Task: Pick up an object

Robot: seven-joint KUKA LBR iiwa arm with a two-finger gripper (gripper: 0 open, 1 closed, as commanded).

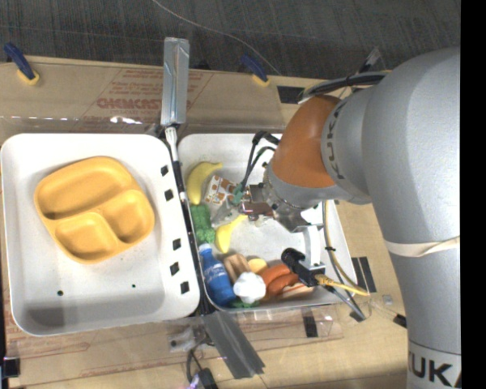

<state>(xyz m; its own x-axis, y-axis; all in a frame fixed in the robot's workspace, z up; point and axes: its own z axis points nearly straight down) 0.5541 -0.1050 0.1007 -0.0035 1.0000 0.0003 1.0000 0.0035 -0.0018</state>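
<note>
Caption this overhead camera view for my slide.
KUKA arm reaches over right bin of cluttered toy food; yellow divided tray in left bin.

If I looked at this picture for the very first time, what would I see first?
Probably the big grey robot arm with its orange band, reaching in from the right over the right bin. Next comes the yellow divided tray, lying by itself in the left bin. Then the jumble of small colourful toys in the right bin, like a blue bottle and a yellow banana.
</note>
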